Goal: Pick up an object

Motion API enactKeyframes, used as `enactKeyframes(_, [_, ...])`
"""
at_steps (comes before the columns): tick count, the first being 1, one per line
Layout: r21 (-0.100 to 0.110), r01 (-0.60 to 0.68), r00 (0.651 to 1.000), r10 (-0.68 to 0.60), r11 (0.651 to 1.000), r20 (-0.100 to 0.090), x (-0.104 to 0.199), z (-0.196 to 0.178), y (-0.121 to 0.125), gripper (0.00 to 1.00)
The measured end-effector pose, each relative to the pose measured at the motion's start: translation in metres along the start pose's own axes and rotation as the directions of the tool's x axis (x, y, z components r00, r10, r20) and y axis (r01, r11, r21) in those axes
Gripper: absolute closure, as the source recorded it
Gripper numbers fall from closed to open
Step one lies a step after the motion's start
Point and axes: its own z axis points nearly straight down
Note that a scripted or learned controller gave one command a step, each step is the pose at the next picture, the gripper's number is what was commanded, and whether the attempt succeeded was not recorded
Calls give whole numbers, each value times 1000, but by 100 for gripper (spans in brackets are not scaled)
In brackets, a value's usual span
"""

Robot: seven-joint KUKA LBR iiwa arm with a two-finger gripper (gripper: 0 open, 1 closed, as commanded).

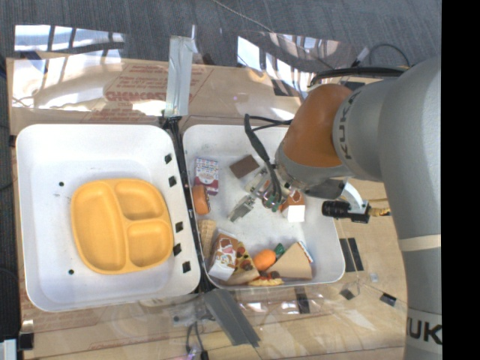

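- Grey arm with its orange band looms over the right bin.
- Gripper hangs low in that bin; whether the jaws are parted or closed, I cannot tell.
- Toy foods lie below: an orange carrot, a tan wedge, a picture carton.
- Yellow divided tray sits in the left bin.

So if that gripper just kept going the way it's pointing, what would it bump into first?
Probably bare floor of the right bin. The gripper points down and toward the bin divider, and the hot dog lies a little further along that line. Depth is hard to judge from this slanted view.
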Motion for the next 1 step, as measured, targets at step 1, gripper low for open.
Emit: enactKeyframes(1, [-1,7,1000,-7,1000,2,-1,-11,2,100])
